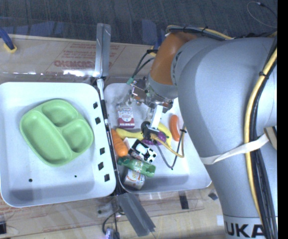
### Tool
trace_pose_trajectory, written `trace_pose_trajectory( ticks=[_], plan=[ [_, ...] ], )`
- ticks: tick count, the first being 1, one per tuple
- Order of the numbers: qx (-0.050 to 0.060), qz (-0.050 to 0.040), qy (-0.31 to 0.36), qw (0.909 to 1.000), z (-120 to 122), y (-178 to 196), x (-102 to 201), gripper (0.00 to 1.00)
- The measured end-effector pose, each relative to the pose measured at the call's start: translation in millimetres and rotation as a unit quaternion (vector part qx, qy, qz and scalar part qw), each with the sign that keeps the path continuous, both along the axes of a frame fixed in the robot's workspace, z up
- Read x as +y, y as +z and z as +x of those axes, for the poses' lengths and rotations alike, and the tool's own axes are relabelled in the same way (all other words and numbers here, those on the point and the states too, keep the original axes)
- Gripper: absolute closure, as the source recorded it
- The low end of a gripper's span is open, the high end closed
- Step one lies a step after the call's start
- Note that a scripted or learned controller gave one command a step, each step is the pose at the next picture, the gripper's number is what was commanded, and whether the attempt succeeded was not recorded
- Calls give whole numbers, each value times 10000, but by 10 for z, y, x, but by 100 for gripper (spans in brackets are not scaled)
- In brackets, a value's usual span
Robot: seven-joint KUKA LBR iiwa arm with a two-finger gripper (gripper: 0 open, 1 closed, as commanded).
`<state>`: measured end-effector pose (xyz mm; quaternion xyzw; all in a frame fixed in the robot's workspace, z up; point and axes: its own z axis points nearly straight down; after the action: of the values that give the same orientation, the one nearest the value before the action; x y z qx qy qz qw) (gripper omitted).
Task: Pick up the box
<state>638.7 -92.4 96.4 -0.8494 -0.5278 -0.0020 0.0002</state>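
Note:
The box (126,117) is small, red and white, and lies in the right bin (193,176) near its far left corner. My gripper (135,94) hangs just beyond the box's far end, at the far edge of that bin, under the orange-banded wrist. From this view the box appears to rest on the bin floor, apart from the gripper. The grey arm covers the bin's right side.
A yellow banana (134,132), an orange carrot (119,144), a black-and-white toy (146,154), a green-lidded jar (135,173) and an orange piece (174,127) crowd close to the box. A green divided plate (56,131) lies in the left bin (14,183).

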Motion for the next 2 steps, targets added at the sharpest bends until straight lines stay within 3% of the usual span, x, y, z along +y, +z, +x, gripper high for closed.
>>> trace_pose_trajectory(
  ticks=[1,2],
  plan=[
    [-12,11,37,10000,17,115,19,100],
    [-9,12,42,10000,16,114,23,0]
  ],
)
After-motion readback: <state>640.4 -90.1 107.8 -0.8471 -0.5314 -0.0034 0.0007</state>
